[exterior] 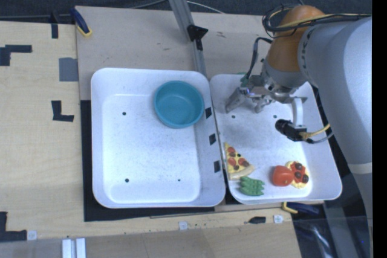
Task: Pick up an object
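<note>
On the left side of the bench [42,130], bare wood carries only a few dark tape marks, well apart from anything the arm could want. Next comes the left bin [115,190], a shallow white tray whose one occupant is a blue bowl [178,104] sitting upright in its far right corner, close to the wall shared with the neighbouring tray. A grey pole [181,9] slants down from the far edge and ends near where the two bins meet.

The right bin [326,187] holds the small toys, and they lie bunched along its near edge: a pizza slice [236,162] against the left wall, a green piece [252,187] just beside and nearer than it, then a red tomato [280,175] touching a yellow, spotted piece [298,173] further right. Any of these would serve as the object to pick up, and all rest on the tray floor.

Above the far part of that bin hangs the hand [245,99], its two fingers spread apart and pointing left and down, with nothing between them. Its place over bare tray floor, away from the toy cluster, suggests a grasp has not yet been lined up. The grey arm [347,81] with its orange band [290,45] fills the right, reaching in over the bin's far right corner, a black cable looping beside it.
</note>
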You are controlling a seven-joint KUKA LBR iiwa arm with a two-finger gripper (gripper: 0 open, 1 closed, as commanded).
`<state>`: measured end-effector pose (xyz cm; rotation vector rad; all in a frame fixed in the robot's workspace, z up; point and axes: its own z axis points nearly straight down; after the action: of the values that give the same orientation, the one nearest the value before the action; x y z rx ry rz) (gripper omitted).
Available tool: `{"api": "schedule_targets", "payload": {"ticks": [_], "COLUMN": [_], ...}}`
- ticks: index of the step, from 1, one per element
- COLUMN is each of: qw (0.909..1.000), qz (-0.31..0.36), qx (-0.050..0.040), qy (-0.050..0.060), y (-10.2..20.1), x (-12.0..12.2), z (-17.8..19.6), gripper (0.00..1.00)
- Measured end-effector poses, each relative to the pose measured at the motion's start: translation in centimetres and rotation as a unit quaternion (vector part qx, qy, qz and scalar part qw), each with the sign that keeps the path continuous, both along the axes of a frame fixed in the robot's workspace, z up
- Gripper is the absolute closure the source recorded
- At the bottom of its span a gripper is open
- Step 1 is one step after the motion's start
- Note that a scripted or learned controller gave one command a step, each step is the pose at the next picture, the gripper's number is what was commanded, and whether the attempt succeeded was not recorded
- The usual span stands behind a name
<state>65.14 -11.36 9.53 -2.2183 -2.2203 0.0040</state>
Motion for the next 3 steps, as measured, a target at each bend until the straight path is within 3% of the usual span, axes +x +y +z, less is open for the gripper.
{"api": "schedule_targets", "payload": {"ticks": [1,3], "qw": [1.0,1.0], "qz": [0.0,0.0], "qx": [-0.0002,-0.0003], "qy": [-0.002,-0.003], "y": [0.0,-0.6], "x": [0.1,1.0], "z": [1.2,10.8], "gripper": [1.0,1.0]}}
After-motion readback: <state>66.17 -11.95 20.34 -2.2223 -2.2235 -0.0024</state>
